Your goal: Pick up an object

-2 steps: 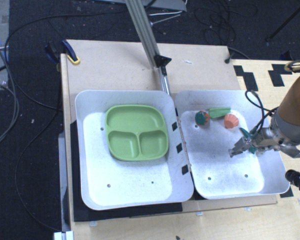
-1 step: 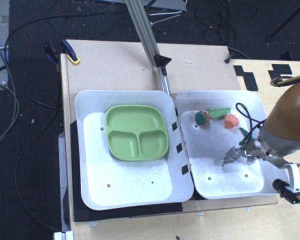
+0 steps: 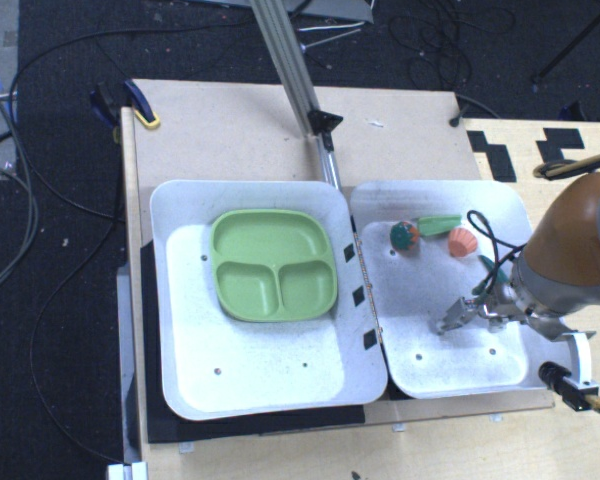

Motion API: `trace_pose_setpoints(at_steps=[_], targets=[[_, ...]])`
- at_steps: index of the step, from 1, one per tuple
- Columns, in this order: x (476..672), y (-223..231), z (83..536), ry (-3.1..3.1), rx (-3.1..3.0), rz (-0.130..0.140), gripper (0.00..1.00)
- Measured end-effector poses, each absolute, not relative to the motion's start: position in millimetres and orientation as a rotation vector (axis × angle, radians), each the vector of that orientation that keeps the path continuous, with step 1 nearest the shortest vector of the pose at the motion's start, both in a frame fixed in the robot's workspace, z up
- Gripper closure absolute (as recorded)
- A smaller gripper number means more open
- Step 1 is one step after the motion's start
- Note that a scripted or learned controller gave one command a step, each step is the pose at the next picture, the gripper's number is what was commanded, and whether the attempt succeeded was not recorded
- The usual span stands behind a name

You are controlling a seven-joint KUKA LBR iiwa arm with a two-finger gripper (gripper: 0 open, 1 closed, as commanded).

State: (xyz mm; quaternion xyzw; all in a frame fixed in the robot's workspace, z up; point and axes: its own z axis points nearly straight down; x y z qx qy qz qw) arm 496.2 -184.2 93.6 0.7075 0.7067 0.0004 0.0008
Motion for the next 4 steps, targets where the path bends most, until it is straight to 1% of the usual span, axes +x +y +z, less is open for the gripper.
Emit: trace_pose_setpoints(at_steps=[1,2,3,4], targets=[[497.7,-185.7,105.5,2.212,2.218,0.003,1.00],[509.1,-184.0,160.6,2.221,2.215,0.004,1.00],[509.8,-194.0,209.1,2.219,2.217,0.002,1.00],[500.8,-193.1,262.9,2.220,2.215,0.003,1.00]])
